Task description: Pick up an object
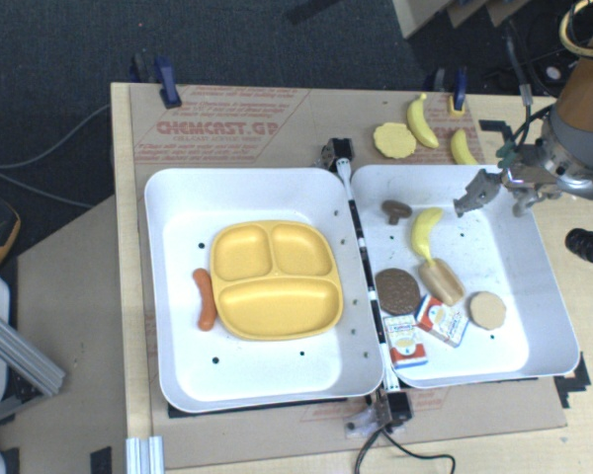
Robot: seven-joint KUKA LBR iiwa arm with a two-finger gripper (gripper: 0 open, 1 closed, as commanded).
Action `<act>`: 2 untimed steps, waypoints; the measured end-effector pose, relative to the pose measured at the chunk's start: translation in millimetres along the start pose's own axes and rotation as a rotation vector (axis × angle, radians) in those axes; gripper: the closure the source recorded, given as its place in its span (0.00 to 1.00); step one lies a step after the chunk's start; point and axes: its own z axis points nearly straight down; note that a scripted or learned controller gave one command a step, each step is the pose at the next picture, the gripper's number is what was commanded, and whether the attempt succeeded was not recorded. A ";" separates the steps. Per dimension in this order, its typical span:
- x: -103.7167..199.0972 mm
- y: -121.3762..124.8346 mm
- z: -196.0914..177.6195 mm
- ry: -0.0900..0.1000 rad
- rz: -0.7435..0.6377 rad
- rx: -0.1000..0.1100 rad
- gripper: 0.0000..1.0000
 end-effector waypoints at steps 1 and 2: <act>19.2 52.1 88.1 0.001 -0.004 0.004 0.00; 28.7 74.7 131.5 0.000 -0.001 -0.013 0.00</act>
